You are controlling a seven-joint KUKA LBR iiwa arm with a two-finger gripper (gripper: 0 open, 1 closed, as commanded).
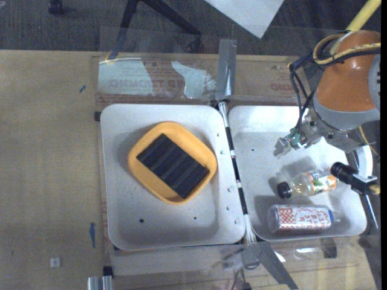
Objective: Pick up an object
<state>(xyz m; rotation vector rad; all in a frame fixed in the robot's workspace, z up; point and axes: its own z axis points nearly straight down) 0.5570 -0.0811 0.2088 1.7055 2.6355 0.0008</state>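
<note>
I see the gripper [289,142] hanging over the right bin [257,125], in its upper part; I cannot tell its state. Below it lie a small bottle [307,185] and, near the bin's lower edge, a checkered tube [301,217]. The left bin [115,162] holds an orange tray [172,162].

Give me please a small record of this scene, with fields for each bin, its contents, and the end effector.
left bin: orange tray with dark ribbed top
right bin: small bottle lying on its side; red-and-white tube lying near the front wall
end effector: over the right bin, apart from the bottle
arm: enters from the right
</note>
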